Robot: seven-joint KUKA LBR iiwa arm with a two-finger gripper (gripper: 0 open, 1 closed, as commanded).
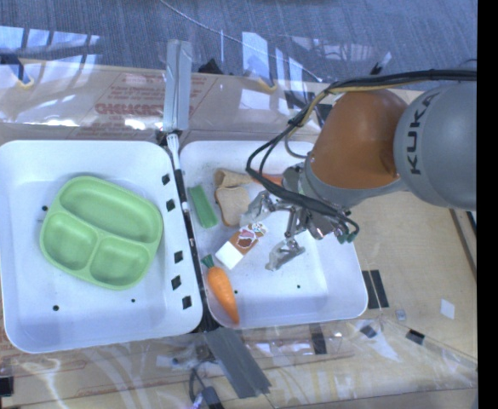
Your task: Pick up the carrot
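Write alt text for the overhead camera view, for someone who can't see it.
A grey and orange robot arm hangs its claw over the right white bin, apart from the carrot lying near that bin's front left corner. The left bin holds a green divided plate.

end effector [276, 228] over right bin [338, 292], fingers spread, nothing between them | carrot [222, 292] below-left of it, at bin's front-left corner | small carton [239, 245] just left | green stick [203, 205] up-left | green plate [101, 231] far left, in left bin [14, 254]
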